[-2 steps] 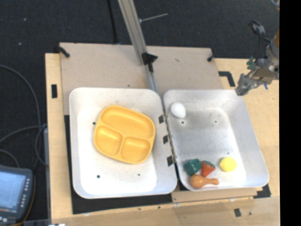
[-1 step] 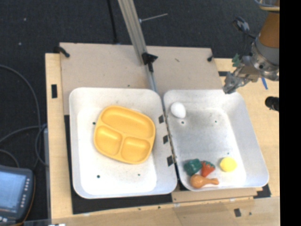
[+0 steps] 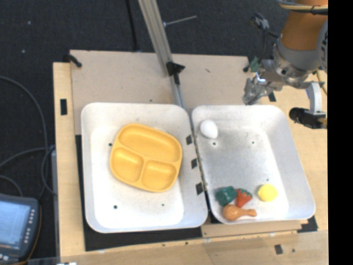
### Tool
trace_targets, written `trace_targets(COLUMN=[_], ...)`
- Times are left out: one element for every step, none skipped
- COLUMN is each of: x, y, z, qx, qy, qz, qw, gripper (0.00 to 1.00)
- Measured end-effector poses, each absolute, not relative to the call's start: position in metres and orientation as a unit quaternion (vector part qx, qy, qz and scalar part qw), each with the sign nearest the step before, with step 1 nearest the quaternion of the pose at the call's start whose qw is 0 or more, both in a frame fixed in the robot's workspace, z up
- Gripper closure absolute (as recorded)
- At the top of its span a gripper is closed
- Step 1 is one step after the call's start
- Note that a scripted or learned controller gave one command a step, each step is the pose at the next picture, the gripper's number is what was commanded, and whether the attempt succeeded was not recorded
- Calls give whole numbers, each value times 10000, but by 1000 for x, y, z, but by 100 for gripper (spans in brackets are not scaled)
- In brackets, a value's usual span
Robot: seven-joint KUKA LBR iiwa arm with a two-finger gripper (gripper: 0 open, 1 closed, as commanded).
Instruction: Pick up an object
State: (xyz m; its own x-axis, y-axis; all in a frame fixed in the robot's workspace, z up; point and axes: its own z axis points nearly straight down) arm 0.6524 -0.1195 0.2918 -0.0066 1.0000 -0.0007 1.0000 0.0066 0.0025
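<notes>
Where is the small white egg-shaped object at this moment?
The white egg-shaped object lies in the right bin, in its far-left corner beside the wall shared with the left bin, far from the toys at the near edge.

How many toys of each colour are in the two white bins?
Yellow: 2, divided tray and small ball
White: 1, egg
Green: 1, toy
Red: 1, toy
Orange: 1, drumstick-shaped toy
Total: 6
</notes>
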Motion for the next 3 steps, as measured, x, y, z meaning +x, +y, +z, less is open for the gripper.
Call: trace_targets(x=[652,666,673], y=[-59,0,51], z=[286,276,257], qx=[7046,7046,7049], qy=[7096,7096,7094], qz=[3,6,-5], qw=[-3,3,-6], gripper=[100,100,100])
